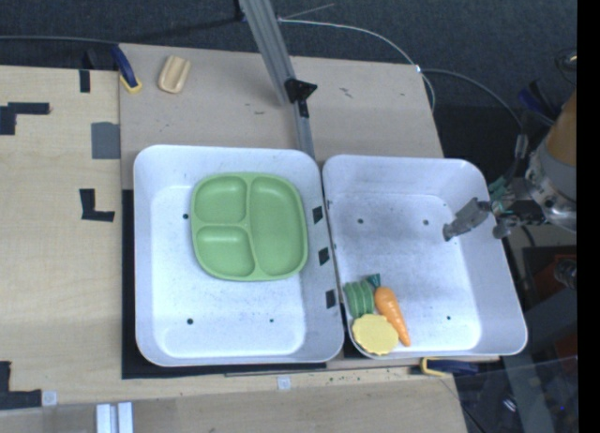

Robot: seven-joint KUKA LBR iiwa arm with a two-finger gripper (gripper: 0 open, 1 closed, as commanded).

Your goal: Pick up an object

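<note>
A small orange carrot [392, 315] lies in the front left corner of the right bin [427, 178]. It touches a pale yellow round piece [375, 335] and a green ridged piece [359, 295]. A light green divided plate [250, 226] rests in the left bin [159, 262]. My gripper [483, 222] hangs over the right bin's right rim, well to the right of and behind the carrot group. It is open with nothing between its fingers.
A grey metal pole [267, 28] slants down to the back edge where the two bins meet. A tan block [173, 74] and a blue and yellow clamp [126, 67] lie on the bench behind the left bin. Cables run behind the right bin.
</note>
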